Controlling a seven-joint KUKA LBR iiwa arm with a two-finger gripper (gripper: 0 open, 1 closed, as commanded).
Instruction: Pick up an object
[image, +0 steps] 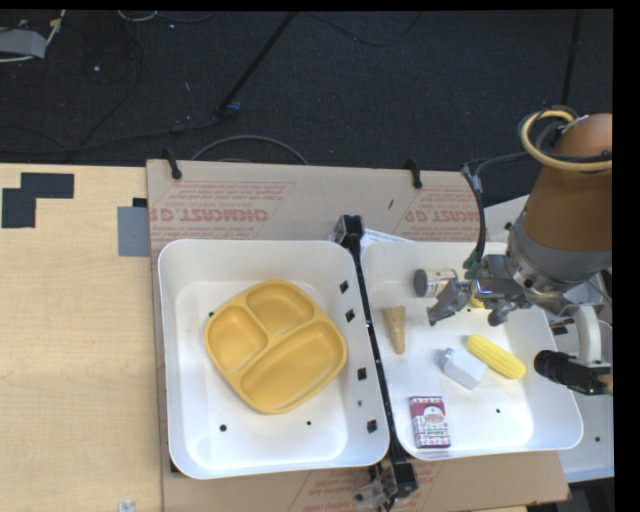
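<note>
A dark carpeted floor (300, 80) fills the top of the view, crossed by loose black cables (240, 95). Below it lies a pale wooden surface (70, 350) with dark patches (35, 195), beside a printed cardboard sheet (260, 205).

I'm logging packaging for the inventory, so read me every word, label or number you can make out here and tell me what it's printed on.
"CHEMCRZT. G" or close to it: red letters, seen upside down, on the brown cardboard sheet under the white bins; uncertain reading.
The same red print repeats on the sheet's right part, equally hard to read.
Small red and white printed box in the right bin: print too small to read.
</note>
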